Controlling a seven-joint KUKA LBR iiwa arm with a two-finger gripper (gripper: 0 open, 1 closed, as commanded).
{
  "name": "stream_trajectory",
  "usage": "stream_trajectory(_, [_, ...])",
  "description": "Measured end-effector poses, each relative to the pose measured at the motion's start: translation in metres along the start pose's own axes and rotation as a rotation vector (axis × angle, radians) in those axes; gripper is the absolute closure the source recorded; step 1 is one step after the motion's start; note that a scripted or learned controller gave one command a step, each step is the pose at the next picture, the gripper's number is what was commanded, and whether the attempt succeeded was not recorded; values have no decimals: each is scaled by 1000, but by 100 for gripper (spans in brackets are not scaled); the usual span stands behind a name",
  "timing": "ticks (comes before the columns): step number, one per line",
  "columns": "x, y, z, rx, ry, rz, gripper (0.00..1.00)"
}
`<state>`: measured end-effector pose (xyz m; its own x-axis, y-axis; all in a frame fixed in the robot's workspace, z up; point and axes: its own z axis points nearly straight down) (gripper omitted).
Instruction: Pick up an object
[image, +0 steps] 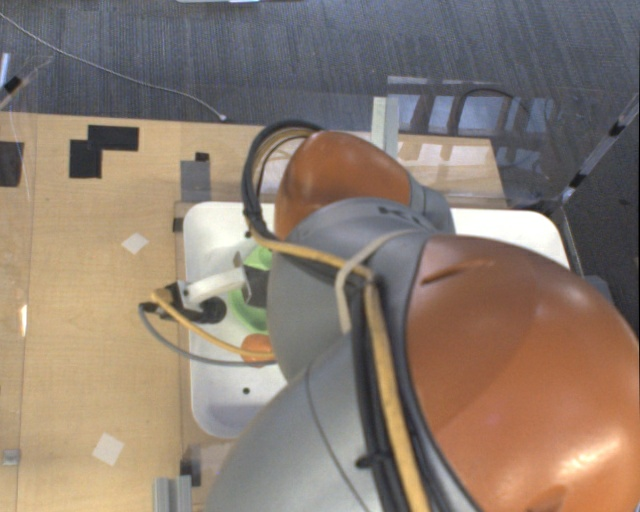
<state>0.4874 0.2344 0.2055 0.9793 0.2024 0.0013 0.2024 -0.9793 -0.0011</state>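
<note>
Objects are barely visible in the left white bin (215, 400): a green item (258, 262) peeks out from behind the arm's wrist, with more green (250, 310) just below it, and a small orange item (257, 346) lies on the bin floor at the lower edge of the wrist, all of them close against the end effector's mount. The end effector itself sits somewhere under the wrist and is hidden by the arm, so whether it is spread, pressed together or pinching anything cannot be told. A white fitting (212, 288) with a black plug and a yellowish cable (185, 318) sticks out to the left of the wrist, reaching over the bin's left rim. The grey arm (330, 330) with its large orange cover (500, 380) covers most of the bin and all of the area to the right of the wrist, where a corner of the second white bin (520, 230) shows. Beyond the bins to the left lies the pale wooden tabletop (90, 330), carrying black square markings (103, 147) and small pale tags (134, 243).
</note>
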Motion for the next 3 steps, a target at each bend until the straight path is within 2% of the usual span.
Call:
stream_trajectory(1, [2,0,-11,2,3,-3,100])
stream_trajectory(2, [-1,-1,5,-1,-1,0,100])
stream_trajectory(3, [0,0,-21,1,2,-1,100])
